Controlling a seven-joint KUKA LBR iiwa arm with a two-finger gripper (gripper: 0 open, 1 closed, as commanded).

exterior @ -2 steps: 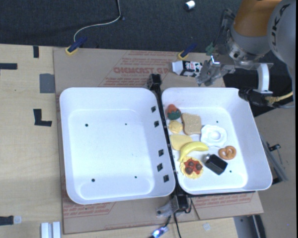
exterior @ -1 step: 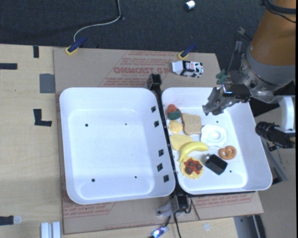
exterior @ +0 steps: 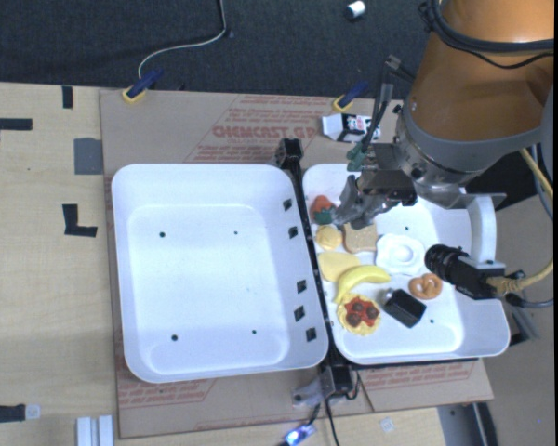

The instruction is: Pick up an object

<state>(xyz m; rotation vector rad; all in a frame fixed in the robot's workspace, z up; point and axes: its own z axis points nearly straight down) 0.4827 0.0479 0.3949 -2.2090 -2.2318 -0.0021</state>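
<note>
objects for the pick sit clustered in the right bin [exterior: 484,337]. left bin [exterior: 205,268] lies beside it on the table [exterior: 37,277], the two touching along a black clip strip. going right: red and green piece [exterior: 323,208] by the divider, pale cheese wedge [exterior: 333,265], banana [exterior: 361,278], small tart with red topping [exterior: 360,313], toast slice [exterior: 360,240], fried egg [exterior: 399,250], black block [exterior: 404,307], pretzel [exterior: 427,286]. tool [exterior: 352,214] hangs low over the red and green piece and toast, cannot tell its grip state.
</note>
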